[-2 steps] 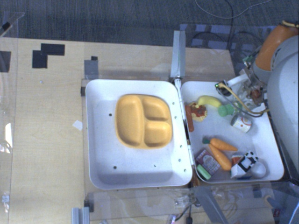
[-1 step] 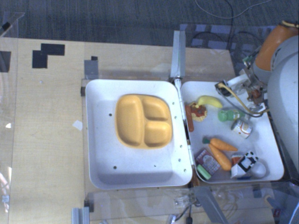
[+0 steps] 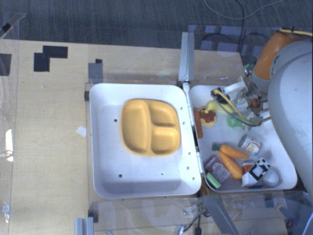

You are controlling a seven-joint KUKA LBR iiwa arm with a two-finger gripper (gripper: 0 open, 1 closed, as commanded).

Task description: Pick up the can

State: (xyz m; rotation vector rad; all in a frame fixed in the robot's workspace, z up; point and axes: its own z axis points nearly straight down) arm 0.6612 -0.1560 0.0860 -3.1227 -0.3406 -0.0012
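Nearest the camera, the right bin (image 3: 288,177) holds a black-and-white carton (image 3: 257,171), a dark red packet (image 3: 218,168) and a green piece (image 3: 212,180) at its front edge. Just behind them lie two carrots (image 3: 232,159). The can (image 3: 249,144) lies tilted beside the carrots, mid-bin. The left bin (image 3: 102,146) holds a yellow divided tray (image 3: 149,126). Farther back in the right bin sit small red, yellow and green toys, too jumbled to name. The gripper (image 3: 252,104) hangs over the back of that bin, apart from the can, and wires and the arm's bulk mask its tip, so I cannot tell its state.
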